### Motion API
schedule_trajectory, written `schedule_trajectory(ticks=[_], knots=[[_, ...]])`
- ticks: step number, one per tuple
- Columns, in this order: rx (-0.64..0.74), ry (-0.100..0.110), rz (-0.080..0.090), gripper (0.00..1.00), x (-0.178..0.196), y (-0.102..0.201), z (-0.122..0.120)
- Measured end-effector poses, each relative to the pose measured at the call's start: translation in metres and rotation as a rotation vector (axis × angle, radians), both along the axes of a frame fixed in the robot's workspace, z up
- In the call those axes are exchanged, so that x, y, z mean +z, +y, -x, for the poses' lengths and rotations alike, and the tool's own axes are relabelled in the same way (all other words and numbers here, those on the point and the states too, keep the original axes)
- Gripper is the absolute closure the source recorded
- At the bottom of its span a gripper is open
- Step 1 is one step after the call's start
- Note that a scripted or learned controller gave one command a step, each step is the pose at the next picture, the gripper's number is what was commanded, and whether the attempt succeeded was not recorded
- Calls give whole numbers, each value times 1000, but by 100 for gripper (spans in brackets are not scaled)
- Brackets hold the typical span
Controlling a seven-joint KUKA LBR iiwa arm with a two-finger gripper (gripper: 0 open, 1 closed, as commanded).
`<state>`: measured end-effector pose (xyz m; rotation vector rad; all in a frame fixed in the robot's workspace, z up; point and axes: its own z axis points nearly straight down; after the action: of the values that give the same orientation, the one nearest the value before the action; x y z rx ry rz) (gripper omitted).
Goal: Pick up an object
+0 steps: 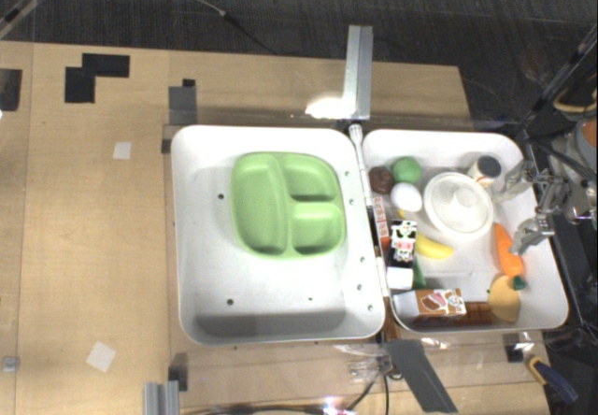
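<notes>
The right bin (551, 310) holds several small objects. A white bowl (458, 201) sits upside down in its middle. A green ball (405, 169), a white egg (405, 196) and a brown ball (381, 180) lie left of the bowl. A cow-print carton (403, 241) and a banana (433, 248) lie below them. An orange carrot (507, 251) and a yellow pear (505, 299) lie at the lower right. My gripper (525, 207) hangs over the bin's right side, just right of the bowl and above the carrot. It is open, with nothing between its fingers.
The left bin (201, 301) bears a green divided plate (285, 203). A brown snack box (441, 303) lies along the right bin's front wall and a small round cap (487, 166) sits near its back. A metal post (359, 72) stands behind the bins.
</notes>
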<state>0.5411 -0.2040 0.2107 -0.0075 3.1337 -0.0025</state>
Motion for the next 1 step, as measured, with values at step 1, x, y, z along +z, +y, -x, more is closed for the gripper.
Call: schedule_trajectory(ticks=[1], knots=[[298, -4, 4, 0, -106, 0, 21]])
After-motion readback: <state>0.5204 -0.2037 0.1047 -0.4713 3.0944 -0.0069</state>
